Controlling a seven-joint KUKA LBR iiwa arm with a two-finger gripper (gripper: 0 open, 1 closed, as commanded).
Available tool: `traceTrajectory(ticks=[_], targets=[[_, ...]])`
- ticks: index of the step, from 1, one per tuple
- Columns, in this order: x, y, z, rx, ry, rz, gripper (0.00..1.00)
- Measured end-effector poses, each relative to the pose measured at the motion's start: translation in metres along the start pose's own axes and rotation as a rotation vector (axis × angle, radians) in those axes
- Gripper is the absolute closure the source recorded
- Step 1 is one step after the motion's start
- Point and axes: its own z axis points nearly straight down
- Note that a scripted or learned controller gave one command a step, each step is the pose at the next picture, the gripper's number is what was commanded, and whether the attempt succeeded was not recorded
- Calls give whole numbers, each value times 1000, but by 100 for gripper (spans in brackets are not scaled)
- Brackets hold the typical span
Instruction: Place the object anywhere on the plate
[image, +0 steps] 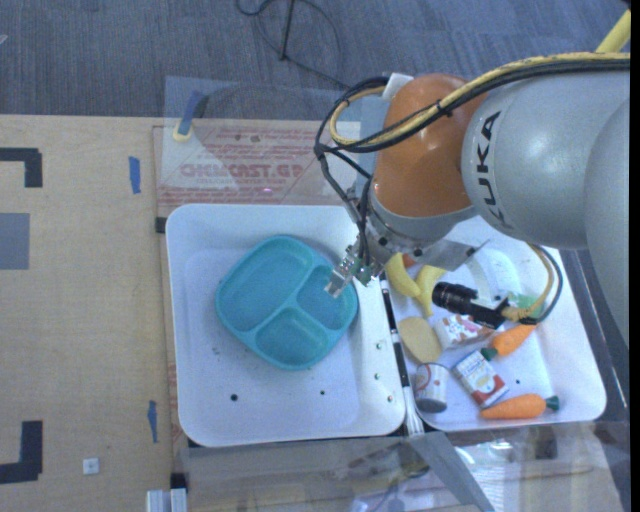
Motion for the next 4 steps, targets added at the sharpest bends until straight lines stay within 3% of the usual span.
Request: traceTrajectory(ticks=[1, 2, 3, 4], targets=[[16, -5, 10, 5, 2, -190, 100], [-20, 51, -64, 0, -3, -639, 100], [10, 14, -22, 2, 2, -858, 100], [54, -63, -15, 3, 3, -949, 100]])
